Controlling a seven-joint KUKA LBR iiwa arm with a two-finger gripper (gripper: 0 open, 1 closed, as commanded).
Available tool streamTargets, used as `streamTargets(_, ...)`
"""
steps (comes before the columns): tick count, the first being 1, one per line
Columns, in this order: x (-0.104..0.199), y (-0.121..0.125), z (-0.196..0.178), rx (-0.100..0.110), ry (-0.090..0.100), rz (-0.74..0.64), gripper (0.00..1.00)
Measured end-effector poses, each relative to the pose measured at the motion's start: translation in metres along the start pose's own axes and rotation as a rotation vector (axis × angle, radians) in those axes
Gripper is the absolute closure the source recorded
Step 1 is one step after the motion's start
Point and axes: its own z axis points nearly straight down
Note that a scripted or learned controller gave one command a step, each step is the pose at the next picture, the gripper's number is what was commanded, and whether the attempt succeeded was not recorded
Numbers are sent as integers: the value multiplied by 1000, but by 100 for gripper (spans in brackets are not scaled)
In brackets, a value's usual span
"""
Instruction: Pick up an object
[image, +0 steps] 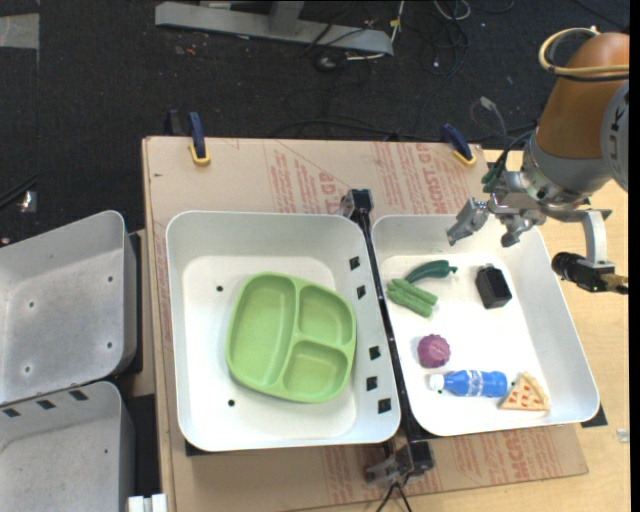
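My gripper (489, 226) hangs over the far edge of the right bin (568, 330), fingers spread open with nothing between them. Below it in that bin lie a dark green pepper (431, 269), a light green bean pod (412, 297) and a black block (492, 286). Nearer the front sit a purple ball (433, 350), a blue bottle (472, 383) lying on its side and a pizza slice toy (525, 395). The black block is the closest item, just below and right of the fingertips.
The left bin (190, 300) holds a green divided plate (292, 338). A black divider (378, 310) runs between the bins. White trays (60, 290) lie to the far left off the bench. Clamps (199, 140) stand at the board's back edge.
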Motion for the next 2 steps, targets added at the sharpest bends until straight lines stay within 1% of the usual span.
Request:
streamTargets(1, 6, -2, 62, 1, 1, 0, 0)
streamTargets(2, 16, -8, 116, 1, 1, -2, 0)
